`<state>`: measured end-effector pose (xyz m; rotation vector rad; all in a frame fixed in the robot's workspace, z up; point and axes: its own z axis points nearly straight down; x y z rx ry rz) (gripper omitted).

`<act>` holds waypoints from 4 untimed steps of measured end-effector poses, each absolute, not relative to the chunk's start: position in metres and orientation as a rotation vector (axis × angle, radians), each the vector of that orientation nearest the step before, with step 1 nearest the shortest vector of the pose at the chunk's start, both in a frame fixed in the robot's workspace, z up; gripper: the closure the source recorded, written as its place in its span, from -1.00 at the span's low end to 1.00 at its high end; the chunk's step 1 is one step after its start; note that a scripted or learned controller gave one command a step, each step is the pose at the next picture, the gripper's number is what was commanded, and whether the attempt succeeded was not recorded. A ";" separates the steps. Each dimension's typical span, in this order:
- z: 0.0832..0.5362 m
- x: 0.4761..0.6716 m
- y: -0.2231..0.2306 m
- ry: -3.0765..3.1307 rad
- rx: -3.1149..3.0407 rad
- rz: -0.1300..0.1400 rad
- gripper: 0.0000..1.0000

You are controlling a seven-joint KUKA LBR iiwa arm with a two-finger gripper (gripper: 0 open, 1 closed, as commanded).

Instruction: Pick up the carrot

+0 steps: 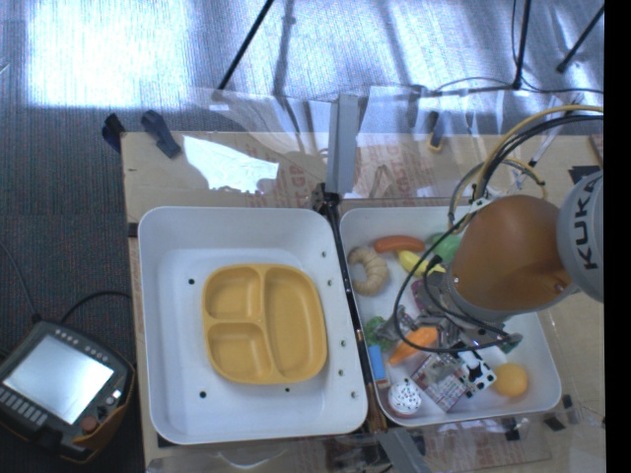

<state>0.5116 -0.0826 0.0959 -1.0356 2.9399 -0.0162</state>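
The carrot point(417, 342), a short orange piece with a green tuft at its 9 o'clock end, lies tilted on the floor of the right-hand bin point(545, 368), towards that bin's lower middle. The gripper point(452, 331) sits just at the carrot's 3 o'clock side, low over the bin floor, and the large orange band of the arm point(508, 254) hangs over it from 1 o'clock, covering the finger ends; whether the fingers are spread or closed cannot be told, and nothing shows the carrot pinched between them. Judged from this closeness, the arm is placed for a grasp attempt on the carrot, which is not lifted yet. Around the carrot the bin is crowded, which likely explains the steep approach from above: a checked red-and-white packet point(440, 382) lies just at 5 o'clock, a white speckled ball point(405, 397) at 6 o'clock, a black-and-white die point(480, 374) at 4 o'clock, and a round orange fruit point(511, 379) farther along at 4 o'clock. At 11 o'clock rests a beige ring-shaped pastry point(370, 268), with a red sausage-like piece point(398, 243) and a yellow banana-like piece point(414, 261) at 12 o'clock. The left-hand bin point(168, 264), at 9 o'clock, holds a yellow divided plate point(264, 323), well apart from the work.
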 end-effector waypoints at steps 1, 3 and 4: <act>0.095 0.515 -0.084 2.927 -1.091 -0.006 -1.00; 0.275 0.530 -0.046 2.979 -0.978 0.001 1.00; 0.270 0.528 -0.047 2.989 -0.977 0.009 -1.00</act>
